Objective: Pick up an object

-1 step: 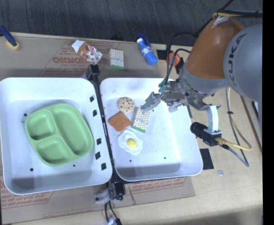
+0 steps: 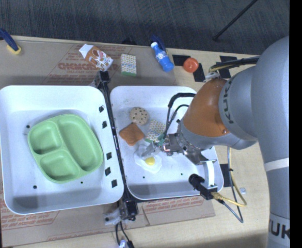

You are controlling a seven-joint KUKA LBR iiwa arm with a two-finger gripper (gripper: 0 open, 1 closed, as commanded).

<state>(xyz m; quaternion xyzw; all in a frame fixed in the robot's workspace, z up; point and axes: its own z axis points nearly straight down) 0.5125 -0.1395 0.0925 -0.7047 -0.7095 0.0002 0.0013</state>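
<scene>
1 fried egg [image 2: 150,162] beside fingers [image 2: 158,148]

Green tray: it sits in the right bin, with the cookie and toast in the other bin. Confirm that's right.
Wrong bin. In the camera view the green tray sits in the left bin; the cookie and toast lie in the other, the right bin.

Green tray [image 2: 65,146], white bins [image 2: 6,138], brown toast [image 2: 132,134], speckled cookie [image 2: 139,115].

End effector [image 2: 158,146] above fried egg [image 2: 148,161]
</scene>
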